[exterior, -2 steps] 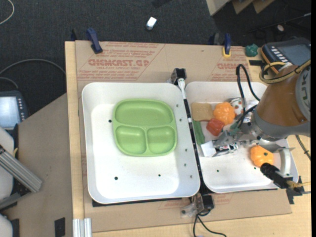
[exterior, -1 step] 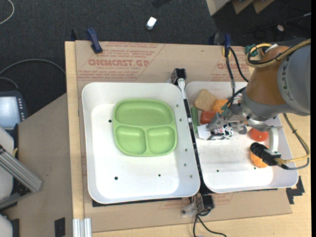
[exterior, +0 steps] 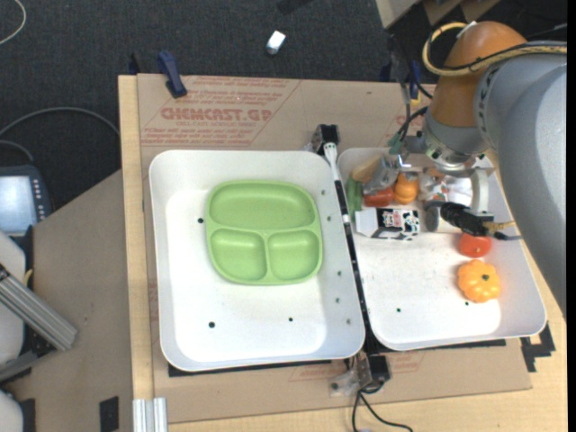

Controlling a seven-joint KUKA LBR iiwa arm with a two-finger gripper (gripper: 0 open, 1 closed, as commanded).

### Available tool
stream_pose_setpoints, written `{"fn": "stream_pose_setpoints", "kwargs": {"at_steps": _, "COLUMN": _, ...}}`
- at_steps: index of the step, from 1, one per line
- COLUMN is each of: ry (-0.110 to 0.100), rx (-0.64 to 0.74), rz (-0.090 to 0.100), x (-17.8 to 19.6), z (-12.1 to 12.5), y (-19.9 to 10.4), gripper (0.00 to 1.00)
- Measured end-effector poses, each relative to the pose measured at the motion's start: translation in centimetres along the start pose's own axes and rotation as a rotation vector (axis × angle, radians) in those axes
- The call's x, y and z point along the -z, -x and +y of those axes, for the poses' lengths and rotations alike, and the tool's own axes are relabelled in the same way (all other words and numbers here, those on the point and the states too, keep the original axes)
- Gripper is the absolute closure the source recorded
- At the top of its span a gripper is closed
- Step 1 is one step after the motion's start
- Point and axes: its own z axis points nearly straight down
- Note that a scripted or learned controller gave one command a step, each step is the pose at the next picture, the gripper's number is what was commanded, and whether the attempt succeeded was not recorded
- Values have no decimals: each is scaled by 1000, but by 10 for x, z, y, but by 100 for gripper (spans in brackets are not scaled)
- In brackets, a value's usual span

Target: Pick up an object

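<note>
hand point(exterior: 409, 180) low over far end of right bin point(exterior: 432, 327), amid a clutter of small items; whether it is parted or closed, cannot tell. small orange piece point(exterior: 406, 189) right at it. black-and-white card point(exterior: 392, 221) just beside. red tomato point(exterior: 474, 245) and orange pumpkin point(exterior: 479, 281) nearer right wall. green divided plate point(exterior: 265, 232) in left bin point(exterior: 180, 322).

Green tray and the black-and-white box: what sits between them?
In the camera view, between the green tray and the black-and-white box lie bare floor of the left bin and the two bins' adjoining rims.
</note>
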Motion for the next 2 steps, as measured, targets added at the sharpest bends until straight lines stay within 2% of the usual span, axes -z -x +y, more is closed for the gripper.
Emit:
{"fn": "stream_pose_setpoints", "kwargs": {"at_steps": 1, "ry": 6, "rx": -4, "rz": -4, "x": 15, "z": -2, "y": 4, "gripper": 100}}
{"fn": "stream_pose_setpoints", "kwargs": {"at_steps": 2, "ry": 51, "rx": 6, "rz": -9, "x": 92, "z": -29, "y": -73, "gripper": 100}}
